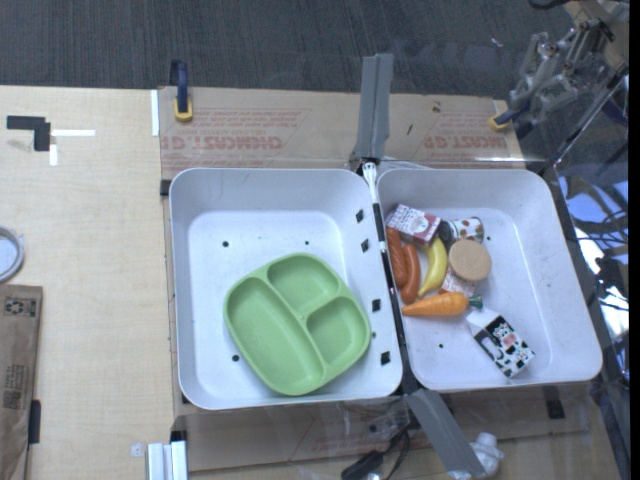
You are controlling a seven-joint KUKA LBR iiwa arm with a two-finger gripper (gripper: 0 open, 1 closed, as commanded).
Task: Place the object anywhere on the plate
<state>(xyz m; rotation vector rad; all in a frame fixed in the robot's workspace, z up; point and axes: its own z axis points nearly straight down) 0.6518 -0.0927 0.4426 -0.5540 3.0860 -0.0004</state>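
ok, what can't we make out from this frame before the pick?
- Gripper, camera view: small and tangled with cables at the top right; finger state unreadable.
- Hot dog: partly covered by the banana and the small carton.
- Milk carton print: too small to read.
- Green plate: fully visible, three compartments.

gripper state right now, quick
The grey metal two-finger gripper is at the top right, away from both bins; too small and cluttered to tell open or closed, or holding anything.

Dark carpet floor (250,28), wooden bench (90,228)
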